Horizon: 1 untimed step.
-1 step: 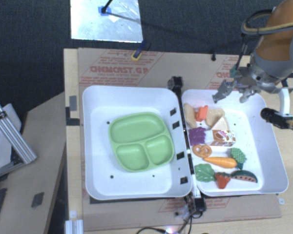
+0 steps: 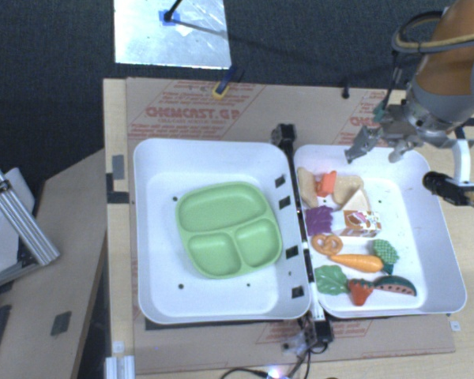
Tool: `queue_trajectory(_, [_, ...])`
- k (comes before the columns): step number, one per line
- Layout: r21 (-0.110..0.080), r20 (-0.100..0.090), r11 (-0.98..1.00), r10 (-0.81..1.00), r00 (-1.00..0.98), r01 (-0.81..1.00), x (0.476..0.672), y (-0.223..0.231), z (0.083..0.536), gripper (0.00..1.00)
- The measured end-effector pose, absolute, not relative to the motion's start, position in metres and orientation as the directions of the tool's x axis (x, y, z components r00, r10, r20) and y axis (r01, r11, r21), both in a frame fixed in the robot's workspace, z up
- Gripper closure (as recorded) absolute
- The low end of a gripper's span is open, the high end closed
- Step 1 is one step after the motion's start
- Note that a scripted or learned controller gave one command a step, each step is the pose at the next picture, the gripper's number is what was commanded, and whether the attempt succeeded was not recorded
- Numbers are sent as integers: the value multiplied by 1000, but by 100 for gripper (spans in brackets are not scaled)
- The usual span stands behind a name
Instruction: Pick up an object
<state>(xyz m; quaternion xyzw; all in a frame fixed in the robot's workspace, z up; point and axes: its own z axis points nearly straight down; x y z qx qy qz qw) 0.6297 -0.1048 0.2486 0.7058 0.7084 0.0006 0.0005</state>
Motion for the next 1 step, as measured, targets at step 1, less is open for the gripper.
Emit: queue_trajectory(1, [-1, 0, 2, 1000, -2, 1000, 633, -107, 206, 0])
